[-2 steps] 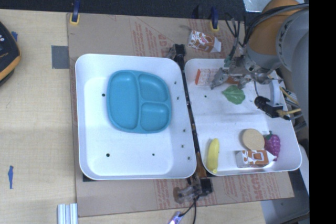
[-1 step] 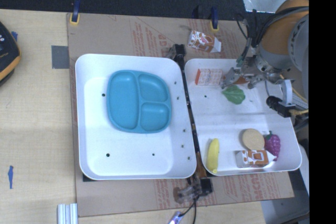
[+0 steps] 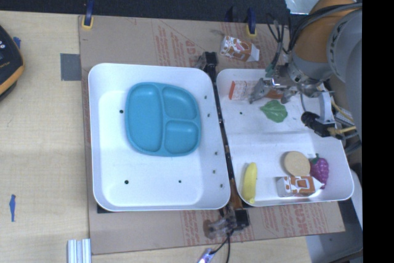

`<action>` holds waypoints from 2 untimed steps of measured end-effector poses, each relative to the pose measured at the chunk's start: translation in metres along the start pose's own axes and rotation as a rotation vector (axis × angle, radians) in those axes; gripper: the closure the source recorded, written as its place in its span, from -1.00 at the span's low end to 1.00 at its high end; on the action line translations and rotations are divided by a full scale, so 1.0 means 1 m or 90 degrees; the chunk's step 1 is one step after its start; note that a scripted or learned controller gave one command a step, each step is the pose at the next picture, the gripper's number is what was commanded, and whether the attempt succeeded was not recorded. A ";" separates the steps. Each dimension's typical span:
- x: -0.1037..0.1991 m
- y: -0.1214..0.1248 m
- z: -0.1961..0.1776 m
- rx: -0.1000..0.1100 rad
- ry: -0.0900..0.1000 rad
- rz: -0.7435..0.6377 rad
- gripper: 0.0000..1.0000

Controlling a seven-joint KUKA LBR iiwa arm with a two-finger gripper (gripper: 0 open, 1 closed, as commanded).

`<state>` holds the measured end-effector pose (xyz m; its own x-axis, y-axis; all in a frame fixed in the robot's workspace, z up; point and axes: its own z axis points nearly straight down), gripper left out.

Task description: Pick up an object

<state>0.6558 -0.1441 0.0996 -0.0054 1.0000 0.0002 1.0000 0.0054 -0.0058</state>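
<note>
In the right bin point(image 3: 345, 151), the gripper point(image 3: 266, 87) sits at eleven o'clock beside a green leaf point(image 3: 274, 111); whether it is wide or narrow, I cannot tell.

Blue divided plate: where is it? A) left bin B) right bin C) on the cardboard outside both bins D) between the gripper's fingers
A: the blue divided plate lies flat in the left bin, while the banana, the green leaf and the purple grapes lie in the right bin.
</note>
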 end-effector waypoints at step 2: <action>-0.019 0.001 0.007 -0.003 -0.001 0.001 -1.00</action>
<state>0.6565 -0.1632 0.0924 -0.0046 1.0000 -0.0006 1.0000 0.0046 -0.0016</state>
